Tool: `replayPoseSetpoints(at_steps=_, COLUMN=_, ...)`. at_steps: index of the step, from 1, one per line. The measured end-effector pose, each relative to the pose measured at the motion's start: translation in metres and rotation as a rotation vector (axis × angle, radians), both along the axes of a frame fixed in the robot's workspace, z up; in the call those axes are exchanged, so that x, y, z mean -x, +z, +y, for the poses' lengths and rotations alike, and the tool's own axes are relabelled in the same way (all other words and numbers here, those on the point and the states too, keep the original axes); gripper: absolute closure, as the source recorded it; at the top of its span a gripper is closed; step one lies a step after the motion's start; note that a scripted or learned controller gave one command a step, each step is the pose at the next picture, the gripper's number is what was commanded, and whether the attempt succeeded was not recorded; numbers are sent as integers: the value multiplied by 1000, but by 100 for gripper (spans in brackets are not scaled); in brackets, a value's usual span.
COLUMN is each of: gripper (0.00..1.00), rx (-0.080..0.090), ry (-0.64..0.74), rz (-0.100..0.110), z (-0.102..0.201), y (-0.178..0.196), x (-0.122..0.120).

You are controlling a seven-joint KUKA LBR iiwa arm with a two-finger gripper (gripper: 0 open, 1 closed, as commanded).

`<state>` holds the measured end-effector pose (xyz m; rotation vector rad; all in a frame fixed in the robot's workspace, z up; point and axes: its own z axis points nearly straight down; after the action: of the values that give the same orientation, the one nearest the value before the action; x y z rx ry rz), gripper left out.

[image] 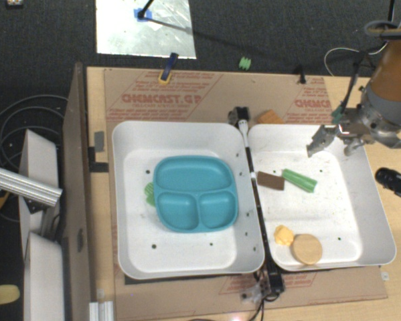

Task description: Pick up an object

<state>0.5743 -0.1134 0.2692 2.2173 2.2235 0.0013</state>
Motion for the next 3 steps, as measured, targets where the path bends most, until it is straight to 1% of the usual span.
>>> replayPoseSetpoints(at_steps=1, gripper=0, rx=-1, ry=-3, rz=6, z=-18, y=-94, x=-6)
replayPoseSetpoints(at_steps=2, gripper=0, rx=0, ry=0, rz=-7, z=-6, y=-182, x=-18)
replayPoseSetpoints(at_steps=3, gripper=0, rx=1, ry=-2, rz=-11, z=-63, y=-180, x=-58)
